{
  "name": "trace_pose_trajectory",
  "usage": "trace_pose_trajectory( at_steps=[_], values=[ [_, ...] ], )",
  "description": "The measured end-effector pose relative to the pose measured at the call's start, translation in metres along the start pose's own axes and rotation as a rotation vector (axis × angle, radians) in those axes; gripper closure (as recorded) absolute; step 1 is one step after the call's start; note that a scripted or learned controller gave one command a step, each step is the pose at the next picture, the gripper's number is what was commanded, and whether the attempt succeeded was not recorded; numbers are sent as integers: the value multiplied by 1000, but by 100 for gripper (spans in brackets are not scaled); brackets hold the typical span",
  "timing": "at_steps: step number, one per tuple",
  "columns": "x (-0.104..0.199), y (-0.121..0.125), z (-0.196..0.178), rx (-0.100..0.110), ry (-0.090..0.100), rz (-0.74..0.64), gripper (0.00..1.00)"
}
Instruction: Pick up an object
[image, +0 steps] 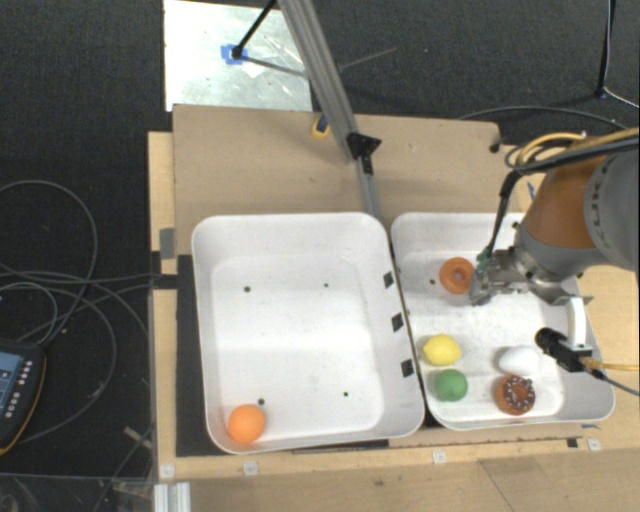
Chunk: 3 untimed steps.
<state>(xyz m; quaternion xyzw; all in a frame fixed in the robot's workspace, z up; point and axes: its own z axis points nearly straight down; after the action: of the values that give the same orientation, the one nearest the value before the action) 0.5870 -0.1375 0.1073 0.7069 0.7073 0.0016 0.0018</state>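
Item in hand: the orange ring-shaped toy (457, 275), a small doughnut form lying flat in the upper part of the right bin (420, 235), just beside the pincer (483, 283). The pincer sits low at the ring's right flank, touching it or very nearly so; you cannot tell from this slanted view whether it is released or clenched, and nothing shows the ring caught in it, so count the ring as not yet held. To do this step well, you would want the pincer centred over one side of the ring rather than nudging it from the edge, since a flat ring will likely slide on the smooth white floor if pushed sideways. Straddle the ring's band, close squarely, then lift straight up before travelling. Other stock in the right bin, all well apart from the ring toward the near wall: a yellow lemon-like toy (442, 350), a green ball (450, 385) just below it, a white egg-like object (518, 360), and a brown sprinkled doughnut (516, 395). The left bin (290, 225) holds one orange ball (246, 424) in its near left corner. Both bins rest on the tan worktop (260, 150). The arm (570, 215) hangs over the right bin's far right side.
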Motion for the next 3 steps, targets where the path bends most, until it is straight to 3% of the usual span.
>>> trace_pose_trajectory(
  at_steps=[2,3],
  values=[
    [-5,2,-99,-3,-1,-4,100],
    [51,20,-111,0,2,-11,100]
  ],
)
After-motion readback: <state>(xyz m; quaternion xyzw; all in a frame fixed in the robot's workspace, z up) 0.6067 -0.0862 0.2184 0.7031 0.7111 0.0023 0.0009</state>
